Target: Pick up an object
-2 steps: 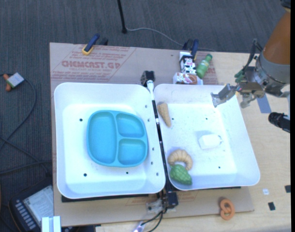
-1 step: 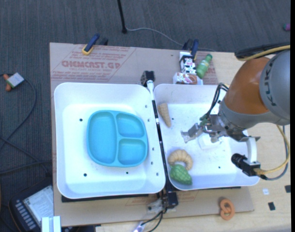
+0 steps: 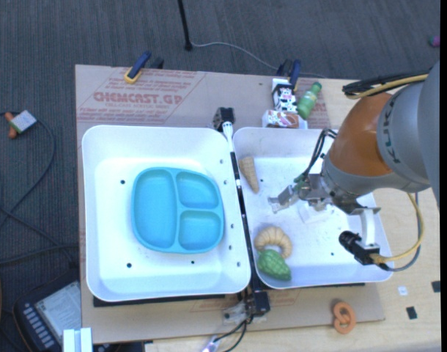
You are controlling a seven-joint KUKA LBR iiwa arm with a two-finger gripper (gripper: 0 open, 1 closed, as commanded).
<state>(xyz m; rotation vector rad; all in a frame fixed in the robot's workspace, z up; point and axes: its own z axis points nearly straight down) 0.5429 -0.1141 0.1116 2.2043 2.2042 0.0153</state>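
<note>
My gripper [image 3: 297,200] hangs over the middle of the right bin [image 3: 355,270], open, with nothing between its fingers. A tan cone [image 3: 248,172] lies to its upper left, near the bin's left wall. A light brown croissant [image 3: 273,240] sits below and to the left of the gripper. A green leafy toy [image 3: 273,265] touches the croissant's lower side in the bin's front left corner. The grey arm with its orange band [image 3: 363,141] comes in from the right and covers part of the bin's right side.
The left bin [image 3: 106,160] holds a blue divided plate [image 3: 178,210]. Behind the right bin, on the board, stand a small green bottle [image 3: 308,100] and a box [image 3: 283,108]. An orange ring [image 3: 344,317] lies on the board in front. A yellow cable [image 3: 407,251] loops beside the arm.
</note>
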